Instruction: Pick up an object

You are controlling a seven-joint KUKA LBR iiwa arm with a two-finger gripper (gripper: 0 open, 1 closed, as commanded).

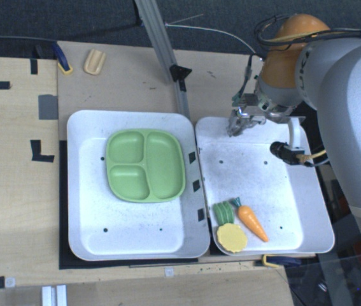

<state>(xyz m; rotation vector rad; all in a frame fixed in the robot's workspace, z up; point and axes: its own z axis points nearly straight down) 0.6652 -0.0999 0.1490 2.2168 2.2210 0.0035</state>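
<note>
An orange toy carrot (pixel 253 223) lies in the right bin (pixel 263 164) near its front edge. Beside it are a green ridged toy piece (pixel 223 212) and a round yellow toy piece (pixel 232 238) at the bin's front left corner. A green divided plate (pixel 146 165) lies in the left bin (pixel 91 228). My gripper (pixel 237 125) hangs over the far left corner of the right bin, well away from the toys. Nothing shows between its fingertips.
A grey metal pole (pixel 161 40) slants across the bench behind the bins. A small tan object (pixel 94 62) and a blue and yellow item (pixel 62 58) lie at the back left. A black cable connector (pixel 282 152) hangs over the right bin's right side.
</note>
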